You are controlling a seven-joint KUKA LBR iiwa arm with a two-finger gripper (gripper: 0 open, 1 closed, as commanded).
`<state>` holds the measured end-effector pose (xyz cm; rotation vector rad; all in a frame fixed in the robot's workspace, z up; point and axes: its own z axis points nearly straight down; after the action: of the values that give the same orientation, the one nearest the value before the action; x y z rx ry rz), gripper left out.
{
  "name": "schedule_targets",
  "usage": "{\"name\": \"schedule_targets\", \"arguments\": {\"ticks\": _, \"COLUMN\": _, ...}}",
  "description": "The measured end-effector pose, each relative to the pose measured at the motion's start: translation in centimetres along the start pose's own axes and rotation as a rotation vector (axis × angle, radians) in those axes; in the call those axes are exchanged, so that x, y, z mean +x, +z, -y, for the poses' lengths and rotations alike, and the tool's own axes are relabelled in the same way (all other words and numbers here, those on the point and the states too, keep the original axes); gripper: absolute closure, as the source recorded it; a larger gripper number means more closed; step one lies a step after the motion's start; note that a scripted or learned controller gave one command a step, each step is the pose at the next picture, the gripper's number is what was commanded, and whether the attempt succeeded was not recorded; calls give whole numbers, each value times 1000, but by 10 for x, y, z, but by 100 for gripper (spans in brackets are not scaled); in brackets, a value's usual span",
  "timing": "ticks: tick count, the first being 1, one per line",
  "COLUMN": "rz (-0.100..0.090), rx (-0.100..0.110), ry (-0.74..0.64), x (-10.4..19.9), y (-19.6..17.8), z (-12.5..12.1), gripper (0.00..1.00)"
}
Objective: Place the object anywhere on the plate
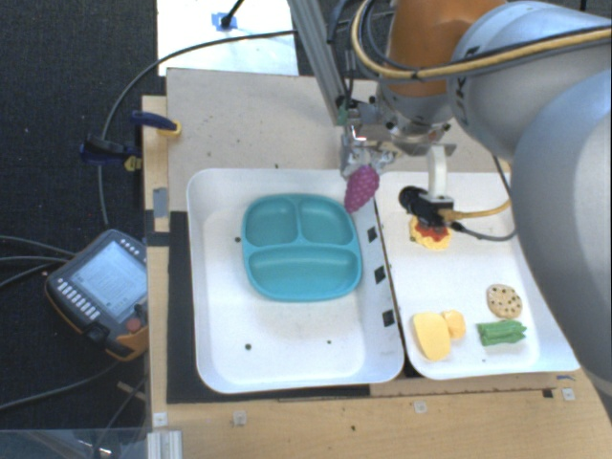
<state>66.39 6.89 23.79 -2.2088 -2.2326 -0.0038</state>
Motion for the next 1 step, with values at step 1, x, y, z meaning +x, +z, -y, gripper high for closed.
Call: {"name": "schedule_targets", "arguments": {"ticks": 1, "rz": -1, "rx": -2, "ry": -1, "x": 61, "y": -4, "z": 1, "gripper": 100}}
